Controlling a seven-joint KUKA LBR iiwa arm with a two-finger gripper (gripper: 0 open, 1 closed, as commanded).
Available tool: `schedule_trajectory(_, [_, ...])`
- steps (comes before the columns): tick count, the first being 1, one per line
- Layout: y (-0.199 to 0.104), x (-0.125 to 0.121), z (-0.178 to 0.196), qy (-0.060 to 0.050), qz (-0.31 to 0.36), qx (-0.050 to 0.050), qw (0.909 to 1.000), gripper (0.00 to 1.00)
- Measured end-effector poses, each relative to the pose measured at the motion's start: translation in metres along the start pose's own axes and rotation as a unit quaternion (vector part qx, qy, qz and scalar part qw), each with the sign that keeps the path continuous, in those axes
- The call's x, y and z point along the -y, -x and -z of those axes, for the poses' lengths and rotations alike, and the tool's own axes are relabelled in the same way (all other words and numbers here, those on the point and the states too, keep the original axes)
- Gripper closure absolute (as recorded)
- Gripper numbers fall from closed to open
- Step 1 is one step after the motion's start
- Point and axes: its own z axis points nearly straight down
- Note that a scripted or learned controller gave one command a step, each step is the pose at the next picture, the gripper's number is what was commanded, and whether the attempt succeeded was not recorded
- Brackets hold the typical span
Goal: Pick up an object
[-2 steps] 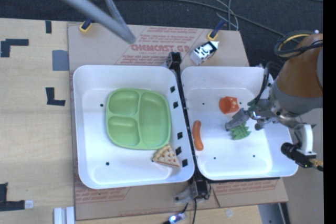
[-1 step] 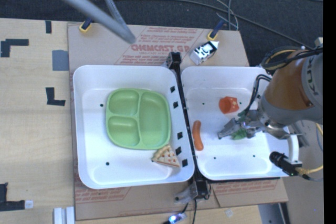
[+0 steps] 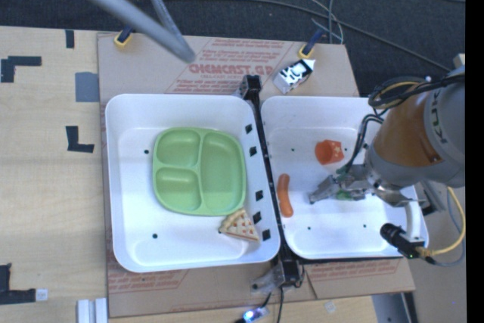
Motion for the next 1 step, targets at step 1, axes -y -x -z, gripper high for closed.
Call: schedule_trajectory(1, [0.0025, -0.0025, 0.0148, 0.005, -0.001, 0.003, 1.0, 1.0])
